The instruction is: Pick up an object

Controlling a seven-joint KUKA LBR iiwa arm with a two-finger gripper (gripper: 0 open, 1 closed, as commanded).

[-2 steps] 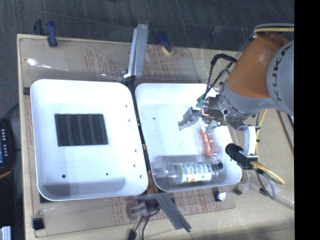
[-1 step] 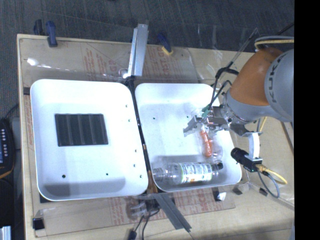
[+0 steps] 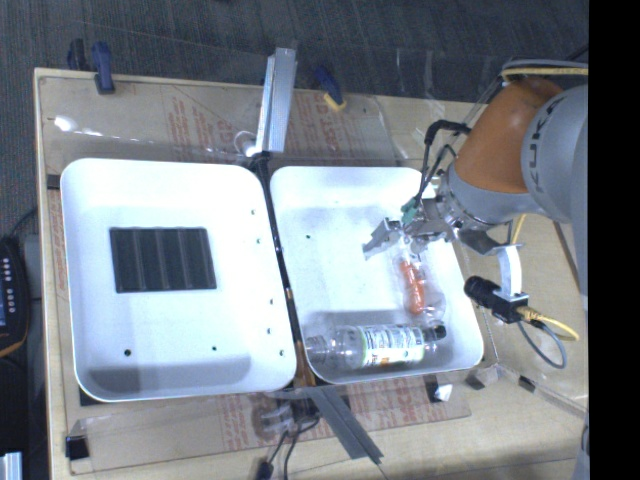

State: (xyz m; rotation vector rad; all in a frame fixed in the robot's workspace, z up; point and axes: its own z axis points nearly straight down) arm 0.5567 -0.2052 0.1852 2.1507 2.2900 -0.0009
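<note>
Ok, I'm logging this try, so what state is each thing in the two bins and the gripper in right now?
Clear bottle: lying on its side along the right bin's near wall.
Orange object: lying flat in the right bin, apart from the bottle.
Dark slatted block: flat in the left bin.
Gripper: low over the right bin, above the orange object, holding nothing visible.

Bright overhead light; glare on white bins (image 3: 160,183); slightly soft focus.
</note>
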